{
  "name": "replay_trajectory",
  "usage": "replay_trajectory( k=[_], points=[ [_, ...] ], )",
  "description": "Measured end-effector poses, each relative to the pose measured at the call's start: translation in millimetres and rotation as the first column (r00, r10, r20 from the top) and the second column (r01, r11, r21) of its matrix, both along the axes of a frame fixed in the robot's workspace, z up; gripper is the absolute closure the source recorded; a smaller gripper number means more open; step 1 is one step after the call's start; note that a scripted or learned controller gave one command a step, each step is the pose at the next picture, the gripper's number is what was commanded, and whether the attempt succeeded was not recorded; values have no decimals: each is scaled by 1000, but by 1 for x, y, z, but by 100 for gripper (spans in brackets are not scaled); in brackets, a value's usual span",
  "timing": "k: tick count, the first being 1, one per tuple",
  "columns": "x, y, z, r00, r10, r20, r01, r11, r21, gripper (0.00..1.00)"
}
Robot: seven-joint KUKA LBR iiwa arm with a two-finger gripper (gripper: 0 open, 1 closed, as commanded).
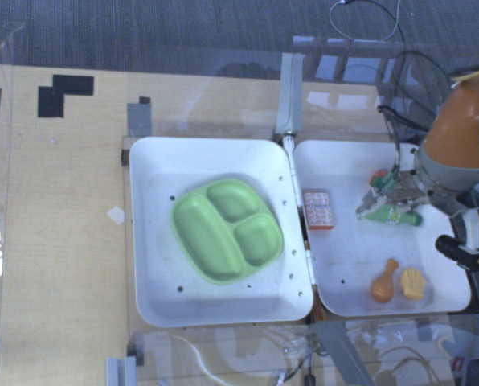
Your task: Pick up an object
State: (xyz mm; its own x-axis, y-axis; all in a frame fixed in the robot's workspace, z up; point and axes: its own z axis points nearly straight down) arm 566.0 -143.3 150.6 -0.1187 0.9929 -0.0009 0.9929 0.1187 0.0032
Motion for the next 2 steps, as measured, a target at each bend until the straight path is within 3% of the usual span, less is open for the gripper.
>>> replay_trajectory(
  k=[1,2],
  points=[
    [50,-7,-62,999,-47,8,47,999,0,0],
    [37,-31,-60,1000,-2,10,2,1000,18,0]
  ],
)
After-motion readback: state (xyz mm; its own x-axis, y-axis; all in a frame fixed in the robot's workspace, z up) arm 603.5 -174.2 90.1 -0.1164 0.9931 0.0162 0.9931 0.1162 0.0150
